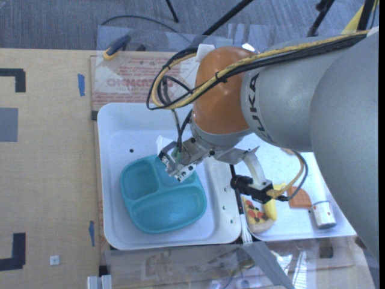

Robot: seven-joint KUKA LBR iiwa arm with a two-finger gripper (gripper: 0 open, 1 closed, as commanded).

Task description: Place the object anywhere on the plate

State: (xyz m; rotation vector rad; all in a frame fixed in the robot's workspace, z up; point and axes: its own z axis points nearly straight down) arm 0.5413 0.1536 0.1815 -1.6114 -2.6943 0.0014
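Camera view, from above the table [48,161]: the grey arm [325,101] with its orange band [222,89] reaches in from the right and hangs over two shallow white bins set side by side. Its tool [176,164] sits low over the left bin [114,131], right at the upper right rim of a blue divided plate [159,200] that lies in that bin. Whether the tool is spread or pressed together cannot be told from here, and nothing can be made out between its tips. Something small and white [162,142] lies on the bin floor just beside the tool, above the plate.

In the right bin [283,161], well apart from the plate, lie the loose things: a pizza-slice toy [257,217] near the bottom left corner, a yellow piece [271,208] touching it, an orange wedge [299,197] and a small white cylinder [323,214]. Yellow and black cables [174,80] loop off the wrist.
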